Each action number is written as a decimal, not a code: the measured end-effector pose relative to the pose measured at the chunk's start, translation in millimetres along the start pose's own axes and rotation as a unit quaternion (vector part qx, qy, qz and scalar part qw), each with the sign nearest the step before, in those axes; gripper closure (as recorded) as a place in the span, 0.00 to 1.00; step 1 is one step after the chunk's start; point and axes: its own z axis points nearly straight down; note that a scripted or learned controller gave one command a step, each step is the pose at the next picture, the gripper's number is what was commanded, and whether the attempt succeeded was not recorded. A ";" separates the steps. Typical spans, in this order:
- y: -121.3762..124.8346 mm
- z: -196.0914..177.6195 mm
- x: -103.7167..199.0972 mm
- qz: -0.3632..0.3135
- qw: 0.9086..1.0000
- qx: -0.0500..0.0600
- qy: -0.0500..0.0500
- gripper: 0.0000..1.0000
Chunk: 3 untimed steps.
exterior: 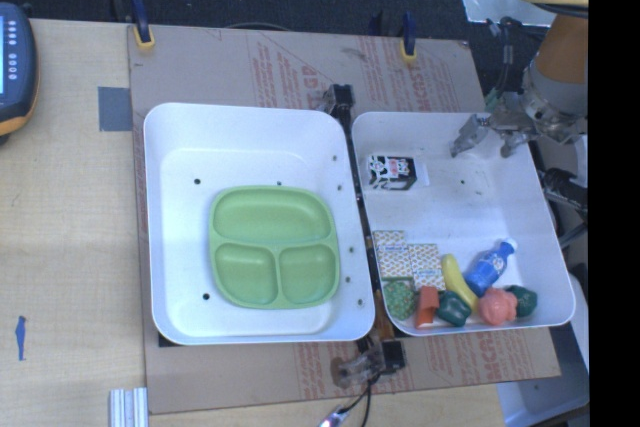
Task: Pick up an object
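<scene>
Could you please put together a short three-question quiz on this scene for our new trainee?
1. True or false: the green divided plate lies in the left bin.
2. Which thing lies alone in the upper part of the right bin? A) the toy banana B) the black-and-white carton C) the blue bottle
3. Fill in: the hand hovers over the right bin's ____ right corner.

Key: 1 true. 2 B. 3 upper. The banana and bottle sit in the cluster at the bin's lower edge.
</scene>
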 end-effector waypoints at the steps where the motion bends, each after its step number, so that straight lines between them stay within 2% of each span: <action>1: -4.0 -13.3 -0.6 0.000 1.000 0.004 0.001 1.00; 2: -2.3 -91.0 79.8 0.001 1.000 0.001 0.003 1.00; 3: -19.4 -49.9 132.8 0.001 1.000 0.006 0.003 1.00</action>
